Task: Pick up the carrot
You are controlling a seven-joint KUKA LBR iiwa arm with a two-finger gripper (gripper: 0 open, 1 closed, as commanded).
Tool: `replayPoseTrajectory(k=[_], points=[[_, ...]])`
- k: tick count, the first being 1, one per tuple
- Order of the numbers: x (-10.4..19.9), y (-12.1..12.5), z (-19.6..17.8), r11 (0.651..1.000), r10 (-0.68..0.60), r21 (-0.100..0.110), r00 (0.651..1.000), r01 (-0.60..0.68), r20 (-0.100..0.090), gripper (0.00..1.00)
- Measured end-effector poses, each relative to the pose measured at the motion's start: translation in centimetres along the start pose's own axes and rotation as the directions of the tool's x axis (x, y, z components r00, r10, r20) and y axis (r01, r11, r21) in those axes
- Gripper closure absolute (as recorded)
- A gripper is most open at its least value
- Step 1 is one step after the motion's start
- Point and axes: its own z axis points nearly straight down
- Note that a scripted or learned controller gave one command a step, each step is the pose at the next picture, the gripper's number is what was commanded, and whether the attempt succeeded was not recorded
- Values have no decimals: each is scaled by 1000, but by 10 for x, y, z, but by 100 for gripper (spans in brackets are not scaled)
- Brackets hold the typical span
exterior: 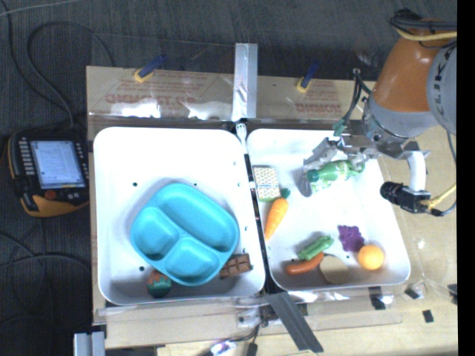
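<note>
Grey arm with orange band reached in from the right, wrist bent down, gripper (320,162) low at the upper part, pointed to the left

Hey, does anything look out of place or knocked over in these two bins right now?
Mildly. The carrot lies tilted against the divider side of the right bin, beside a small box. The gripper sits over a green bottle lying on its side, not over the carrot. In the left bin, the blue tray sits askew.
</note>
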Motion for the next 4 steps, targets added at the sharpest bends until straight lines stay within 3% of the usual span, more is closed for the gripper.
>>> replayPoseTrajectory(k=[1, 2, 3, 4], points=[[-9, -57, 137, 972, -236, -6, 972, 236, 1, 0], [88, -103, 49, 989, -148, 0, 989, 148, 0, 0], [27, -53, 49, 1000, -12, 0, 1000, 12, 2, 0], [11, -29, 45, 991, -134, 0, 991, 134, 4, 0]])
